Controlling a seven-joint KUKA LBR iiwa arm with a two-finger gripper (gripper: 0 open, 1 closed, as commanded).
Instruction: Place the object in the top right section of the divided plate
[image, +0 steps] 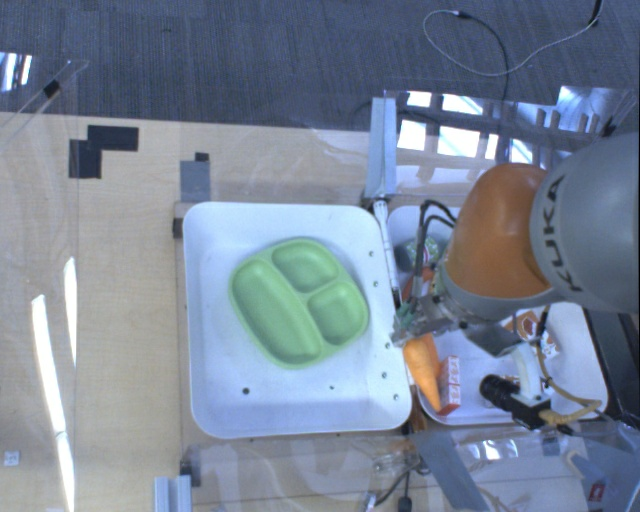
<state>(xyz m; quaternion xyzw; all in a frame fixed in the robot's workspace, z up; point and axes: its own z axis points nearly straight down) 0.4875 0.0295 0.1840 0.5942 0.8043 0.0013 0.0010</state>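
Pale wood-grain bench top (110, 330), smooth with a soft sheen. White plastic left bin (215, 400) — smooth, faintly glossy. Green divided plate (297, 300) of matt plastic. Orange carrot (424, 368), plastic-looking, slightly shiny. Grey arm casing (590, 225) and orange band (497, 235) — smooth, satin finish. Dark ribbed carpet-like floor (250, 50). Bare metal frame rails (380, 150).
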